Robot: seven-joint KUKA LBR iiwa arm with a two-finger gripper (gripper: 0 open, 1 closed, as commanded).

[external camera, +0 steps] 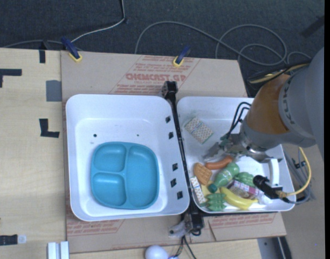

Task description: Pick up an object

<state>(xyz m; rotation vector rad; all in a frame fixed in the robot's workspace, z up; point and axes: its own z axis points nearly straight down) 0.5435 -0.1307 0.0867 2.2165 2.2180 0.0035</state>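
Observation:
The right bin [262, 209] holds a pile of toy food: a checkered grey pad [198, 128], an orange sausage-like piece [220, 163], a ridged orange piece [203, 172], a green vegetable [228, 174], a yellow banana [236, 199], a small green leafy toy [214, 202] and a wrapped packet [243, 188]. My gripper [214, 153] is low inside this bin. It sits just above the orange sausage piece and right of the checkered pad. The grey arm with its orange band [267, 109] covers the bin's right part.
The left bin [78, 117] contains a blue divided plate [124, 174]. A black divider [176, 139] with clips runs between the bins. Cables [240, 42] lie on the dark floor behind the cardboard sheet [154, 77]. A white patterned strip [196, 188] leans by the right bin's left wall.

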